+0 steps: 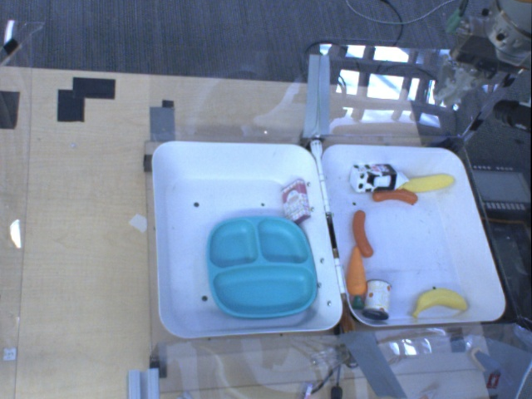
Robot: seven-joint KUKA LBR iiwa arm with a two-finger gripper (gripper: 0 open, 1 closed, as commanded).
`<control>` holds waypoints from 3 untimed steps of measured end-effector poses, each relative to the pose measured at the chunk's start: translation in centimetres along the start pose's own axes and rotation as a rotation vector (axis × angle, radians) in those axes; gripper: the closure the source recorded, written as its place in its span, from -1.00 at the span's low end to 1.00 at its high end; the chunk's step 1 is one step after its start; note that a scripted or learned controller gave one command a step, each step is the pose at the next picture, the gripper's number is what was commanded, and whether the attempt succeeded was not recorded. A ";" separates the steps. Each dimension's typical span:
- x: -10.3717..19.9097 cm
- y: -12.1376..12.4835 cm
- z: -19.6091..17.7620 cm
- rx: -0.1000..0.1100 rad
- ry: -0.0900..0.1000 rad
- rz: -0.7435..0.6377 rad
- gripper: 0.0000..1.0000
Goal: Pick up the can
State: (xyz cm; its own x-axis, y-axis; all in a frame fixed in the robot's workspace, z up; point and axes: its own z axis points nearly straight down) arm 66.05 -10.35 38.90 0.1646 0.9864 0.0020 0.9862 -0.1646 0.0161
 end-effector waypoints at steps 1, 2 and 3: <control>-1.5 0.8 -4.8 0.010 -0.004 0.323 1.00; -1.3 0.9 -6.0 0.005 -0.004 0.315 1.00; -1.1 1.0 -7.2 -0.001 -0.004 0.306 1.00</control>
